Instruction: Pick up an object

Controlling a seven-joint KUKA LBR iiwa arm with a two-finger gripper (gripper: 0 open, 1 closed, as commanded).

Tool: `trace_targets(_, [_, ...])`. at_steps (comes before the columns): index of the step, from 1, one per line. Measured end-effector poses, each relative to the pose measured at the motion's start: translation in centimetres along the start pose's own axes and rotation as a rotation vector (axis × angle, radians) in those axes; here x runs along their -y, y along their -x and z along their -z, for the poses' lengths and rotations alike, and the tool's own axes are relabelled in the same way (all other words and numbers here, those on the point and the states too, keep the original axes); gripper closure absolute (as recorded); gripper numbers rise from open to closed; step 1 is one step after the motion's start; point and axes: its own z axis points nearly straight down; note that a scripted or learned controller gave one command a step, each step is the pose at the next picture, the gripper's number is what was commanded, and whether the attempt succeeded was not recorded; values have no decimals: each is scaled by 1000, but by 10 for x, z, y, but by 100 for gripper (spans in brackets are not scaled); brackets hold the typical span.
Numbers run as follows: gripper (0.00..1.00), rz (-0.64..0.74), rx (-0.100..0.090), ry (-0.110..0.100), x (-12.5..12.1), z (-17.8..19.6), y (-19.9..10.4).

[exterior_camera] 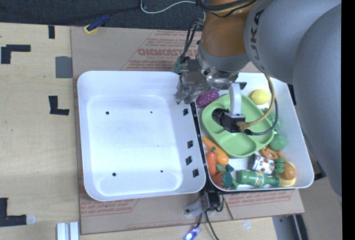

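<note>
The end effector (187, 91) is seen at the right bin's (299, 139) eleven o'clock rim, beside a purple toy (208, 98); its grip cannot be told. Open room is offered by the left bin (133, 133).

the grey arm (302, 50) enters from the right and fills the upper right of the view, its bulky link sloping down and leftward. the orange band (230, 17) sits above the wrist, tipped toward the camera, with black cables looping over it. below the wrist the gripper (187, 89) points down and to the left, dark and compact, its working end too small and shadowed to read.
</note>
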Motion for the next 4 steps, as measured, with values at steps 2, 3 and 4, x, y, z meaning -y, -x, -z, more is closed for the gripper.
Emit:
trace_targets(2, [100,-6,-1,15,78,77,-13])
trace_targets(3, [100,-3,-4,36,110,250,10])
trace_targets(4, [100,0,1,5,108,134,-33])
